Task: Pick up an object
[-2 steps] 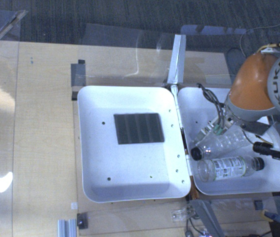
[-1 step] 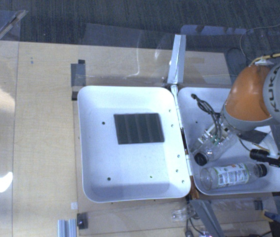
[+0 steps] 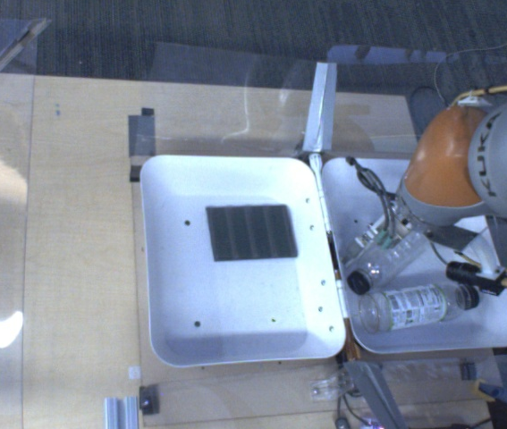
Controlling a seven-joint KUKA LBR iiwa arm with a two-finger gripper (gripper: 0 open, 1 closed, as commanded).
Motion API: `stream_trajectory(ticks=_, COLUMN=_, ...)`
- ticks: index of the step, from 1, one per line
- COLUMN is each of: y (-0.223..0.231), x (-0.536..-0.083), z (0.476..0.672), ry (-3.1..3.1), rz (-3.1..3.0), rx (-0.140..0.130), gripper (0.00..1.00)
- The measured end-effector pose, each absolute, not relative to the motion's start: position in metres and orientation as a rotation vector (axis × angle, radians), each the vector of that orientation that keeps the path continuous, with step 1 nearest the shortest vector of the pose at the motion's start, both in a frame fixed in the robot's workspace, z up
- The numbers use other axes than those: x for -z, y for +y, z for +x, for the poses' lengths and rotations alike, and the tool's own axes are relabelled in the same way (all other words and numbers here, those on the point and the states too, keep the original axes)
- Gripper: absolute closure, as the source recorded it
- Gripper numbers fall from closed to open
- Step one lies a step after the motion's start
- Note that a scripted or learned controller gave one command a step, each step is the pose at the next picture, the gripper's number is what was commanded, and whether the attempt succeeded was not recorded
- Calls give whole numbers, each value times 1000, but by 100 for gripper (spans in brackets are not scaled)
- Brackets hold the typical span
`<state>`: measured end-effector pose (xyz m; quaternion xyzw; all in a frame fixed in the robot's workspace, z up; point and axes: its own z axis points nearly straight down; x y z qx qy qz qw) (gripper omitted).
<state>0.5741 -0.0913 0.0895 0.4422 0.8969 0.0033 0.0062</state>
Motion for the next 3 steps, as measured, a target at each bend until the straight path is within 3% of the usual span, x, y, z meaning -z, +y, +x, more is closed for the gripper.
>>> stream_trajectory(ticks=1, y=-63, x=-184, z=609, ry=2725, rz=1552, rx=-5, gripper=0)
stream_trajectory(ticks=2, y=-97, x=-93, z=587, ry=2798, rz=1423, rx=-4, gripper=0)
stream_trajectory(ticks=3, y=-97, x=-101, z=589, ry=2795, rz=1419, rx=-8, gripper=100)
